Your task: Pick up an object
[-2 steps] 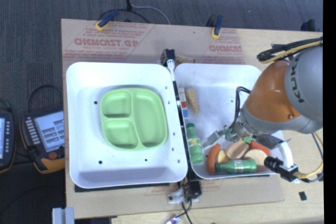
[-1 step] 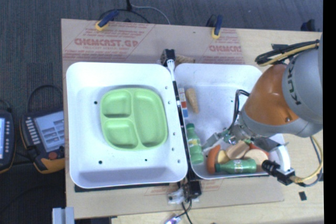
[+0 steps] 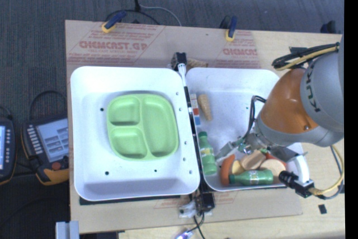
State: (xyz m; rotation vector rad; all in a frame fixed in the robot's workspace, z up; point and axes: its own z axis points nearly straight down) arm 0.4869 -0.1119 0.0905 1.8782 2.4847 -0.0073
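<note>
On the far left, off the bench, a handheld control pendant with a grey keypad and an orange underside (image 3: 47, 145) lies on the dark carpet. The bench top is a sheet of brown cardboard with red print (image 3: 117, 45), held at its far edge by two yellow-and-blue clamps (image 3: 113, 21). The left shallow white plastic bin (image 3: 84, 120) holds a light green plastic tray with three compartments (image 3: 142, 126), lying flat near the bin's middle.

The right shallow white plastic bin (image 3: 229, 95) sits just beside the first, their rims touching along the centre. Along its left wall lies a small white strip with red and blue marks (image 3: 194, 109), and just beside that a tan, cone-shaped piece like a bread roll (image 3: 205, 107). Nearer the front, a green bottle-shaped object (image 3: 207, 154) lies lengthwise against the left wall. At the front edge lie an orange-red rounded toy (image 3: 226, 170), a pale tan slice-shaped piece (image 3: 253, 160) and a dark green bottle lying on its side (image 3: 253, 178), all crowded together and touching.

The grey arm with its orange band (image 3: 288, 106) reaches over the right bin, with the gripper (image 3: 246, 145) low over this cluster. Whether its fingers are apart or closed cannot be told from here, nor whether anything is between them
</note>
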